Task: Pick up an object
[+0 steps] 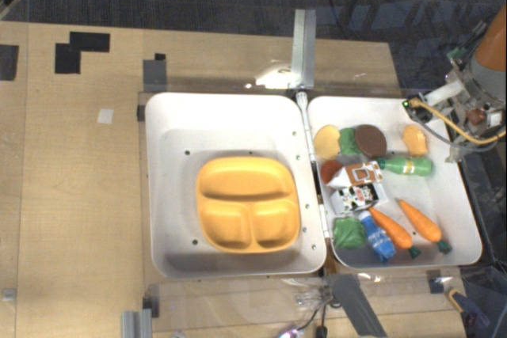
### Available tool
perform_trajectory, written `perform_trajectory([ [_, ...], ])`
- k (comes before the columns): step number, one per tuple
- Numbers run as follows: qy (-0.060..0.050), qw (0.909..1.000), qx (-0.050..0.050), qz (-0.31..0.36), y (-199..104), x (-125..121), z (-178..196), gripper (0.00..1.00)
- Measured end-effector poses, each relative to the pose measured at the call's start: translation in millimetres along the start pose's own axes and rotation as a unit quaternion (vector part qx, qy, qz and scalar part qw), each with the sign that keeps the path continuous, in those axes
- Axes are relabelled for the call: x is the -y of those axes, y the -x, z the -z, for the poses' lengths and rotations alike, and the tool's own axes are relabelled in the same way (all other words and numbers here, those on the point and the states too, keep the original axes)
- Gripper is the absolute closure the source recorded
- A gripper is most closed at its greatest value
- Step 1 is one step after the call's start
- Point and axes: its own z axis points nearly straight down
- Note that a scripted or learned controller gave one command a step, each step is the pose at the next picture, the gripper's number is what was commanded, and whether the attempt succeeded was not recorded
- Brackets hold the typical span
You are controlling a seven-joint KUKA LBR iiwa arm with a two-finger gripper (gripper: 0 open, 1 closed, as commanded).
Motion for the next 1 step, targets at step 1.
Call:
perform_trajectory([
  [1,0.001,1.0,-0.002,0.002,6.3,1.9,244.1,0.0],
])
